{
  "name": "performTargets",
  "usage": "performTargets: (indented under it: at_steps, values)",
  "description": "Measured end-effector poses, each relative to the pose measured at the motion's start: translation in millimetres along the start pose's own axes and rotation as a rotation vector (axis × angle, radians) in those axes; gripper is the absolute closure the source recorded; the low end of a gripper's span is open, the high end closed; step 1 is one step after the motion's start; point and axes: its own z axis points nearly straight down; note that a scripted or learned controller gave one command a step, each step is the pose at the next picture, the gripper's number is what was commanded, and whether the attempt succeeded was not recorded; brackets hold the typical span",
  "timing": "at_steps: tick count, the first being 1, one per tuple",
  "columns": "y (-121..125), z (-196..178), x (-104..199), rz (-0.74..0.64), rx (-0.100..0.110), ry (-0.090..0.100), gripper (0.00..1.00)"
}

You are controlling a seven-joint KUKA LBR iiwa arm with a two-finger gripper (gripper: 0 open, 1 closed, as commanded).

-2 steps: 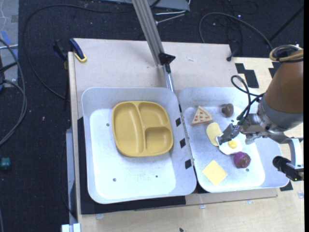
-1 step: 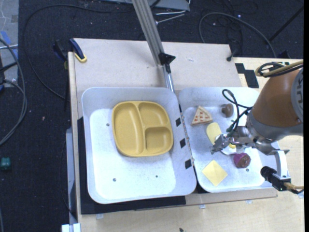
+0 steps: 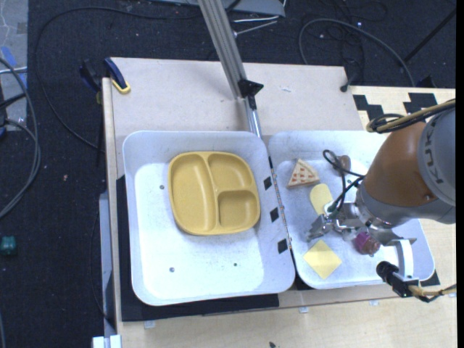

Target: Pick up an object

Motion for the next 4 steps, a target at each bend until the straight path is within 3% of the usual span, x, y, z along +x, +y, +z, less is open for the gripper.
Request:
performTargets:
  at_steps: [1, 3, 4]
  values:
    - [1.2, -13.1, -0.1, 0.0, -0.005, -0.001, 1.0]
    - [7.4, -109.2, 0.9, -0.004, -0.011, -0.003, 1.0]
    - [39.4, -108.1, 39.5, -0.008, -0.008, -0.001, 1.0]
